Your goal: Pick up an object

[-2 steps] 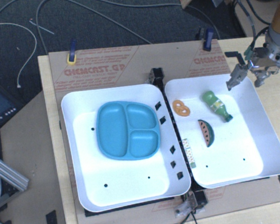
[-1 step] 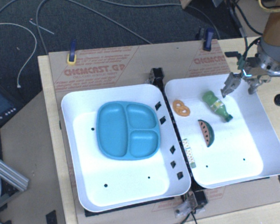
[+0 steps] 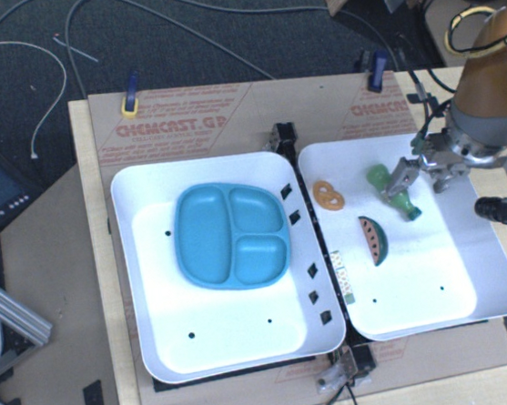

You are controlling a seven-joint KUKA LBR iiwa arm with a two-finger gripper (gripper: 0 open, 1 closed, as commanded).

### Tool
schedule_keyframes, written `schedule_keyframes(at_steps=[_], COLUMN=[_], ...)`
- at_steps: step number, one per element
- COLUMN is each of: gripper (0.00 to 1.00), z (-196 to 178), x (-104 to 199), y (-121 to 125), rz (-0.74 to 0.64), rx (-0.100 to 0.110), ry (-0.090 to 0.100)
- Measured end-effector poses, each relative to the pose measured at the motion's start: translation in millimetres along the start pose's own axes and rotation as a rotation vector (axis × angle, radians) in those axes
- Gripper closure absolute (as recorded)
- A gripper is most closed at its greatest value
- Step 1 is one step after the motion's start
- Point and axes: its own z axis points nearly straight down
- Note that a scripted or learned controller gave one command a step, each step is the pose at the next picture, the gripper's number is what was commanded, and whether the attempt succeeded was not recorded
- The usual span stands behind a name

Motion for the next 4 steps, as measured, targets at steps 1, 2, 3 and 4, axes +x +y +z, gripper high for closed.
schedule_keyframes(at_steps=[1,2,3,4], gripper=[0.0,1.0,1.0,1.0], z=[42,28,-25,-73], x=[1,0,-1,-2], y=[2,4,-5,-4], rz=[0.0,0.0,0.001,-0.001], rx=[-0.003,-0.009,-0.013,-0.014], ry=[-0.001,-0.002,-0.004,-0.005])
